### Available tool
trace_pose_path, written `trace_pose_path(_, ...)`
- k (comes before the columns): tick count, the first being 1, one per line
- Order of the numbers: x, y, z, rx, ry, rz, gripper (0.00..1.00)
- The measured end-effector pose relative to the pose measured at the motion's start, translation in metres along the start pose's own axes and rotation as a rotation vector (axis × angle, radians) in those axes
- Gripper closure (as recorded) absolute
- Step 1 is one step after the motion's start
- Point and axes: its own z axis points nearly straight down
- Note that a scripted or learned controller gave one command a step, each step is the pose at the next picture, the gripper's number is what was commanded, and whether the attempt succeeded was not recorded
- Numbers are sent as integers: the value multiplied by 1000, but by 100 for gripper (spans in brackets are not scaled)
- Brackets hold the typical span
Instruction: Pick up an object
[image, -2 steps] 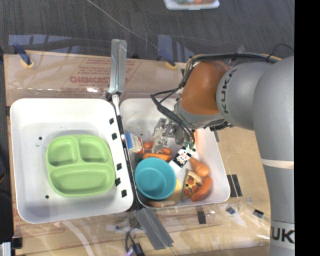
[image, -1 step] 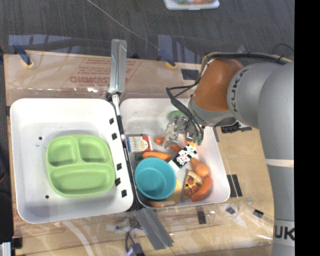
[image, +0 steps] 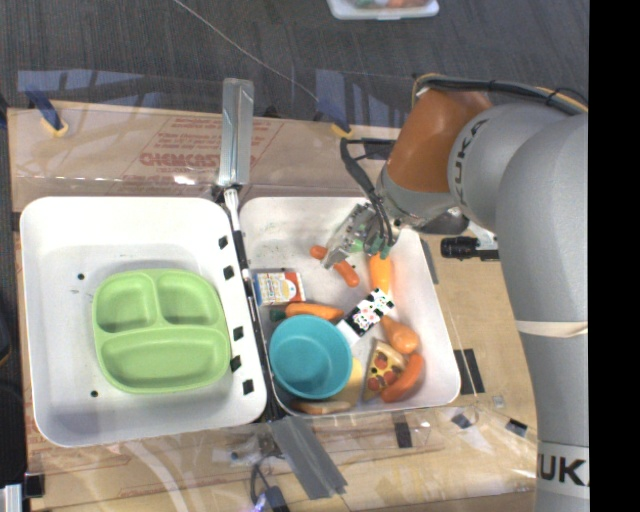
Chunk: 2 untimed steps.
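The gripper is seen low in the right bin, near its far side, with the fingers tilted down toward a small orange piece that lies on the white floor. How wide the pincer stands cannot be told from this slant, and nothing is clearly seen clamped between its tips; the orange piece looks to be touching or just under them, no more can be said.

The risks are judged as follows. A grip taken on the end of so slim a piece may be lost as the arm rises, and the piece may be flicked aside instead of lifted. A carrot lies just beside it, so two things may be nudged together or the wrong one pinched.

The right bin is crowded toward its near side: a teal bowl sits there, a small printed carton lies by the divider, a black-and-white block is between the carrot and the bowl, and a pizza-slice toy rests among further orange pieces by the near right corner.

The left bin is occupied by a green divided plate, lying flat, well apart from the gripper.
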Motion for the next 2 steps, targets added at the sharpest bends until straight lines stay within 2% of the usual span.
trace_pose_path(1,40,9,-81,0,0,286,100)
trace_pose_path(2,54,-57,27,1,3,447,100)
